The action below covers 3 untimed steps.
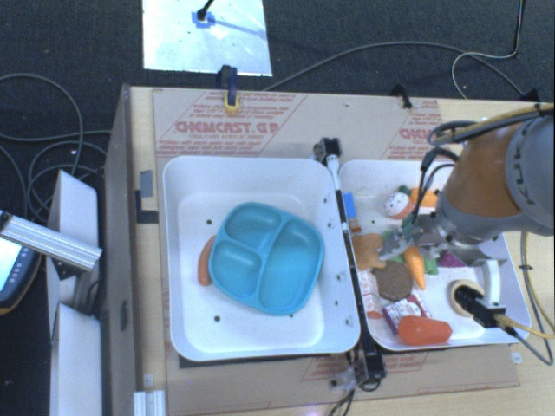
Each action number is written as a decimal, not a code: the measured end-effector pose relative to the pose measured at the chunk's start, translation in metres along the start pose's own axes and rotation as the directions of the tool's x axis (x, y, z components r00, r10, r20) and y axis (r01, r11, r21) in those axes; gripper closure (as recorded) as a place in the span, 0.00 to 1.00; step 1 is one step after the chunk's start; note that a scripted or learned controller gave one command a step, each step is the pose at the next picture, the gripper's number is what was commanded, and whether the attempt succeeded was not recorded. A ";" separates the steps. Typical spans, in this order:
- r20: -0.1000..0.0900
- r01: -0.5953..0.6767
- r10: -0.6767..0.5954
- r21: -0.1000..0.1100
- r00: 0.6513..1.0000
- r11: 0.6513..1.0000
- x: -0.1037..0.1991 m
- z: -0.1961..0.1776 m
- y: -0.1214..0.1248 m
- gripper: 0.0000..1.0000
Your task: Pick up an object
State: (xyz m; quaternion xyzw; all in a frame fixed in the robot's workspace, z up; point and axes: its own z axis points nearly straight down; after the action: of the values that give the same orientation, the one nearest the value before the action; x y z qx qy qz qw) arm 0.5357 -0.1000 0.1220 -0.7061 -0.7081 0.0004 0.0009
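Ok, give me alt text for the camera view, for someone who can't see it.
A grey robot arm reaches from the right into the right white bin, its gripper low among small toy foods, including an orange carrot and a brown patty. The left white bin holds a blue divided plate with a sausage beside it.

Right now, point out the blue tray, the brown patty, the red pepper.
blue tray (264, 258), camera view, centre divider.
brown patty (395, 281), camera view, top face.
red pepper (423, 329), camera view, middle of body.

Red "CHEMCAST GP" print on brown sheet (286, 120) behind bins; repeated at right, partly hidden
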 end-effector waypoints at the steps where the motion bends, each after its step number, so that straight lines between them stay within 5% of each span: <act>1: 0.002 -0.002 0.002 -0.004 1.000 1.000 -0.035 -0.006 -0.004 0.00; 2: 0.002 -0.002 0.002 -0.010 1.000 1.000 -0.028 0.032 -0.007 0.00; 3: 0.009 -0.002 0.002 -0.024 1.000 1.000 -0.029 0.020 -0.004 1.00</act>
State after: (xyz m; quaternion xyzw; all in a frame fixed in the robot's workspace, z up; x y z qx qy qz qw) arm 0.5321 -0.1291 0.1024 -0.7069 -0.7072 -0.0050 -0.0106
